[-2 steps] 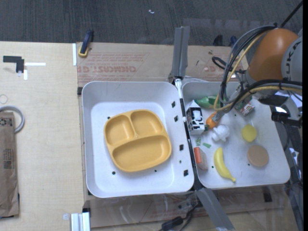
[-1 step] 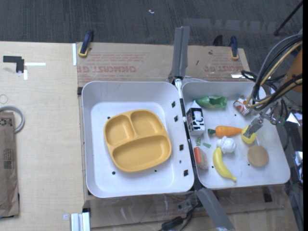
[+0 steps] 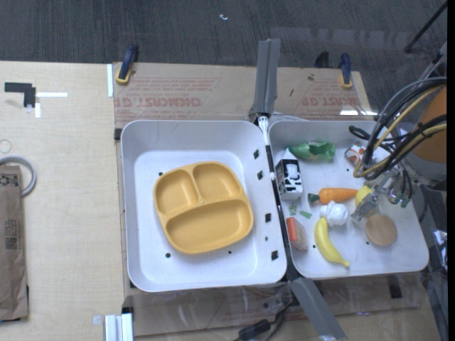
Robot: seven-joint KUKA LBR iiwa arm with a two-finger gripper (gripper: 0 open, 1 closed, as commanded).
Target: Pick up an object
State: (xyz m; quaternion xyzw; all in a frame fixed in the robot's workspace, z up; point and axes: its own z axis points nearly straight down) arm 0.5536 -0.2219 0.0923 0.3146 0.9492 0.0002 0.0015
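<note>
Yellow banana [image 3: 330, 242] lies at the near side of the right bin [image 3: 398, 265], beside a carrot [image 3: 337, 194]; my end effector [image 3: 365, 208] hovers just right, grip state indeterminable.

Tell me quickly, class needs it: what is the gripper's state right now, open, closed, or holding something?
Gripper: low in the right bin, beside the white object and the carrot; open or closed cannot be told, and nothing is visibly held.

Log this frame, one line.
pincer low in right bin | beside carrot, white item | grasp unconfirmed | yellow plate in left bin
</note>
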